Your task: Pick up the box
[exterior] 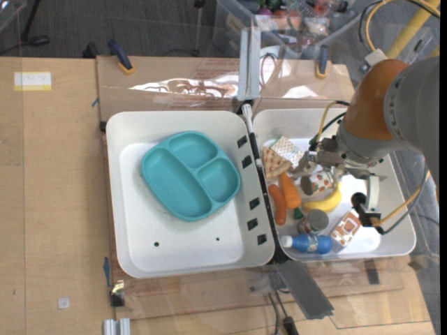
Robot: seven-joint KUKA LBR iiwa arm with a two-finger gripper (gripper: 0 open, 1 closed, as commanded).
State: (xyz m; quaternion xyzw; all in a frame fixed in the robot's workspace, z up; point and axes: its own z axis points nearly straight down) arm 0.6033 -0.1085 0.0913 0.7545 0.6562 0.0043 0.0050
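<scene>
Two shallow white bins are seen side by side on the bench (49, 208). The left bin (133, 250) carries a teal divided plate (190, 175), set slightly toward its far left. The right bin (401, 239) is crowded. The box (346, 227), small, orange and white, lies tilted near the bin's near right corner, just right of a grey cylindrical can (316, 220) and just beyond a blue bottle (309, 243) that lies on its side along the near wall. A yellow banana-like piece (327, 200) is seen just far-left of the box, with a white cup bearing red marks (318, 182) resting against it. Two orange carrots (285, 195) lie along the bin's left side, and a patterned waffle-like packet (278, 157) sits beyond them. The arm (391, 110) is reached in from the right, its orange band above the wrist, and the end effector (323, 160) is placed over the middle of the right bin, above the cup and the yellow piece, apart from the box. Whether it is released or clenched cannot be told, as it is hidden by the wrist and cables. A black cable (363, 204) hangs down just beside the box on its far right side. A clear tub of mixed items (300, 2) stands beyond the bench.
</scene>
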